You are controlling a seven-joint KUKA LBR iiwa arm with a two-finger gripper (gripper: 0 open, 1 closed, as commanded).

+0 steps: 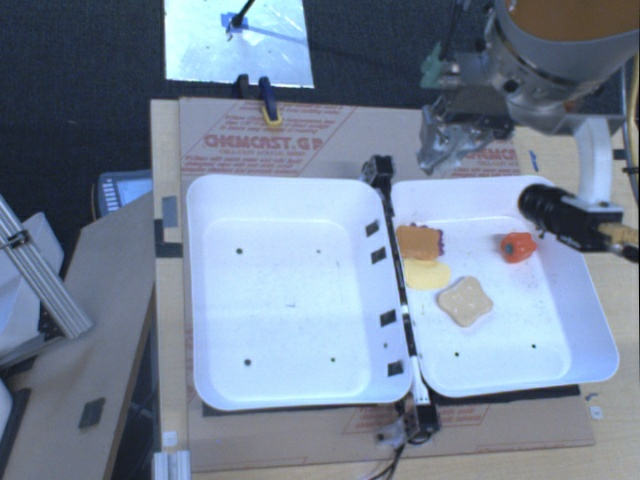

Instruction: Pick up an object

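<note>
The right bin (560, 368) holds several small objects. An orange-brown block (420, 241) lies by its left wall, with a flat yellow piece (428, 275) just in front of it. A tan toast-shaped slice (465, 301) lies near the middle. A small red-orange item (517, 247) sits toward the right. My gripper (443, 154) hangs above the far rim of the right bin, well clear of all the objects, with nothing visibly held. The grey wrist with its orange band fills the top right.
The left bin (200, 268) sits beside the right one, joined by black clips (385, 258) along the shared wall. A black cylindrical fixture (560, 213) juts over the right bin's far right rim. A shiny metal plate (238, 28) lies beyond the bench.
</note>
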